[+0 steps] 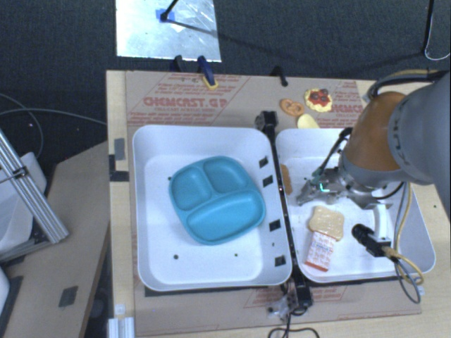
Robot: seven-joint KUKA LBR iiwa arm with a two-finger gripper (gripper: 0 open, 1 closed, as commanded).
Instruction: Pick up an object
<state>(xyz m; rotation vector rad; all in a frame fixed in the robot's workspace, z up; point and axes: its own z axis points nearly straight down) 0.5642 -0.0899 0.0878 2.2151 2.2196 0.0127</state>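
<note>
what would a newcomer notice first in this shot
Likely the blue divided plate, lying alone in the left bin. Next, the grey and orange arm reaching over the right bin, its hand low just above a tan cracker and a small red-and-white packet.

Left shallow white bin (151, 189) holds a blue plastic three-compartment tray (215, 198). Right white bin (423, 238) holds a tan toast-shaped piece (326, 222) with a red-and-white flat packet (320, 251) just below it. Gripper (312, 189) low inside right bin, beside the toast piece.
</note>
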